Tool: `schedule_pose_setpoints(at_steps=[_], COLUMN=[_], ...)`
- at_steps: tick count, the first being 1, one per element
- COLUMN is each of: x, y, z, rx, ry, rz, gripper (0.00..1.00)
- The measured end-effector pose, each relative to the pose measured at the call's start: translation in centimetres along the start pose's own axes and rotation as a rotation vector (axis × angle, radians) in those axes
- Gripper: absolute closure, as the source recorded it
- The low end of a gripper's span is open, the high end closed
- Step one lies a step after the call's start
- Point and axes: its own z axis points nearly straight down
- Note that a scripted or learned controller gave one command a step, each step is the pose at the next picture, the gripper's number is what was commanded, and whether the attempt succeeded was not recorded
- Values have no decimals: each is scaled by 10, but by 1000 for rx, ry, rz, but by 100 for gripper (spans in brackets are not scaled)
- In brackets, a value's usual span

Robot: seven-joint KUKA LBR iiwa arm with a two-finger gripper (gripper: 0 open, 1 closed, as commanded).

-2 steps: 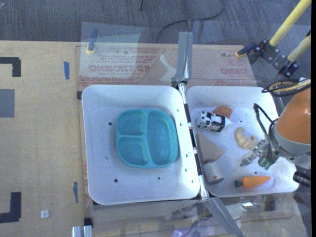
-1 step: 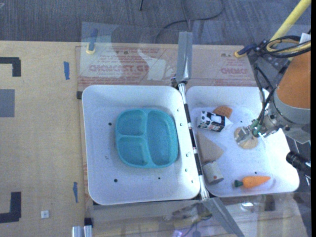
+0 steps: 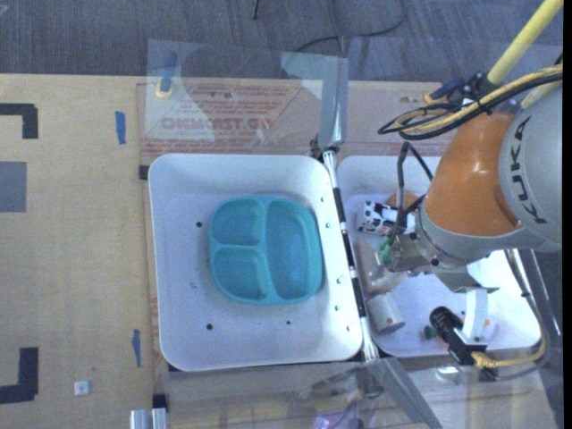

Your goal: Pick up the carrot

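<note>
The arm (image 3: 483,186) hung over the right bin (image 3: 527,329), with the gripper (image 3: 390,271) low by that bin's left wall. Whether it was clenched or released could not be told. A small orange piece, probably the carrot (image 3: 412,202), lay near the bin's far left corner, just beside a black-and-white toy (image 3: 375,214) and partly hidden by the arm. A grey cylinder (image 3: 384,310) lay near the bin's near left corner. A teal plate (image 3: 265,249) sat in the other bin (image 3: 179,239), left of the right bin.

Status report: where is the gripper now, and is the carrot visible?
Gripper low in the right bin, near its left wall. Carrot not made out; arm covers much of that bin. Black-and-white toy beside the arm. Teal divided plate in left bin.
</note>
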Motion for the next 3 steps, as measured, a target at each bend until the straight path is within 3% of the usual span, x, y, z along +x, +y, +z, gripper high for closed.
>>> schedule_pose_setpoints(at_steps=[1,2,3], x=[-4,-47,-122], y=[38,-7,-15], z=[-20,-50,-57], rx=[-1,0,-4], ry=[-2,0,-3], rz=[385,176,35], gripper=[100,100,100])
